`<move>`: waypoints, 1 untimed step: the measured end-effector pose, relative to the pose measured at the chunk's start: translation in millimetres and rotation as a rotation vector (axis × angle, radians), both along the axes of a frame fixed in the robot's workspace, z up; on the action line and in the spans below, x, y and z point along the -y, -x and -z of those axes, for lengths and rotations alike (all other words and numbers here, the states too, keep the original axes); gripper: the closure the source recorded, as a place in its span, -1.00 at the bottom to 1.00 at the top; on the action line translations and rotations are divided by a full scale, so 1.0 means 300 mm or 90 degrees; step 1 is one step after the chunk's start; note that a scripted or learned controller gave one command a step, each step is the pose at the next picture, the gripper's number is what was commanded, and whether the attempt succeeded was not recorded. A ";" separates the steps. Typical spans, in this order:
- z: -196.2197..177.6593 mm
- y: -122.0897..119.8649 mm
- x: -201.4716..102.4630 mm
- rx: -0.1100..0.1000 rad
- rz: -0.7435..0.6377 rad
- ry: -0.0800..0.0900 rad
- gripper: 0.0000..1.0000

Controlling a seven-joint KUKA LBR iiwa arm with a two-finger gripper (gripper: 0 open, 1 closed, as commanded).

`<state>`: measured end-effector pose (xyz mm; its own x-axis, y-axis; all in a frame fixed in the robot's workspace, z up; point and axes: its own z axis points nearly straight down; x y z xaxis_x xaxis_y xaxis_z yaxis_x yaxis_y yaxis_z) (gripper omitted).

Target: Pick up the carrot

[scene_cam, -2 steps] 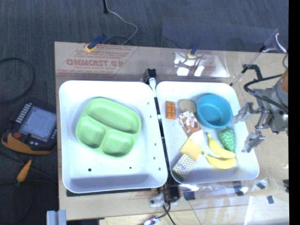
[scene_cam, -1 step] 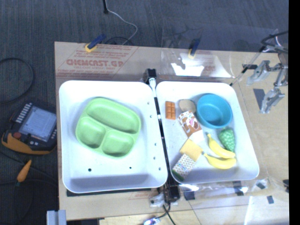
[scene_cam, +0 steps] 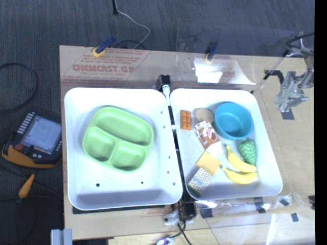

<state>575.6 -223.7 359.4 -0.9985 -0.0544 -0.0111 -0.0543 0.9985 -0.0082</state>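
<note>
The right bin (scene_cam: 265, 137) holds several toy foods. A small orange oblong piece (scene_cam: 185, 119) lies flat near its left wall, at the far end; it is the only orange item there, and I cannot tell for sure that it is the carrot. A tan round item (scene_cam: 203, 115) lies just to its right, and a patterned packet (scene_cam: 206, 132) sits close below.
Also in the right bin are a blue bowl (scene_cam: 233, 120), a green bumpy fruit (scene_cam: 248, 151), yellow bananas (scene_cam: 240, 170), a yellow block (scene_cam: 208, 162) and a checked packet (scene_cam: 200, 179). A green divided plate (scene_cam: 117, 137) fills the left bin (scene_cam: 71, 188). A metal bracket (scene_cam: 292, 93) stands right of the bins.
</note>
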 end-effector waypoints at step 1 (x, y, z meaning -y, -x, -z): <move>0.003 0.000 -0.001 -0.001 0.000 0.000 -1.00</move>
